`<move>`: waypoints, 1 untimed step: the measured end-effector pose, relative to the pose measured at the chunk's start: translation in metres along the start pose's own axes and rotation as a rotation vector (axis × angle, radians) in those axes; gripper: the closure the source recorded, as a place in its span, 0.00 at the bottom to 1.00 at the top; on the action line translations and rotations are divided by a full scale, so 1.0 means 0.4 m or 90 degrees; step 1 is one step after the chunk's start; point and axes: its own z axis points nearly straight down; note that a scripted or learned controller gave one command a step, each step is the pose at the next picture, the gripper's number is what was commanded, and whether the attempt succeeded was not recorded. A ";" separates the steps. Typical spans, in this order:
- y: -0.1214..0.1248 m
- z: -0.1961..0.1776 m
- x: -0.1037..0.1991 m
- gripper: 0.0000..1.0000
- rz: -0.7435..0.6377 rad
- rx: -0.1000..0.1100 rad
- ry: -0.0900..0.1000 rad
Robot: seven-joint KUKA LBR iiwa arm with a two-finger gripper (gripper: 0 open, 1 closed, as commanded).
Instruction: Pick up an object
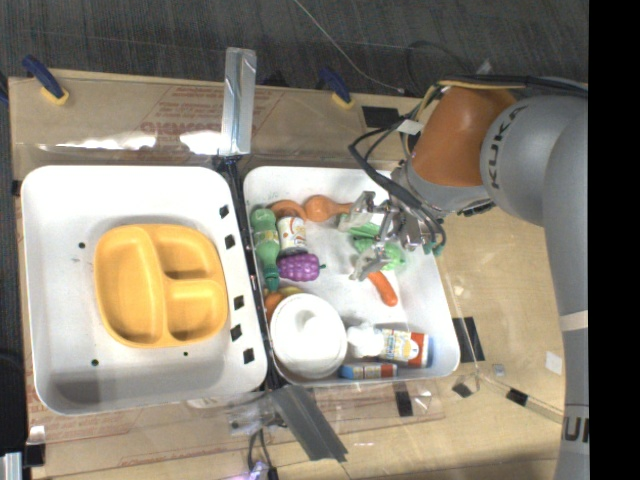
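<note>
The end effector hangs low in the right bin, its fingers closed around a green object; an orange carrot lies just below; the left bin holds a yellow divided tray.

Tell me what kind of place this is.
Likely a robotics lab grasping bench: a KUKA arm reaches over two white bins, the right one filled with toy food and bottles, all on a taped, clamped board with cables trailing.
</note>
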 end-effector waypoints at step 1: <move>0.000 0.025 0.064 0.00 -0.004 0.002 -0.007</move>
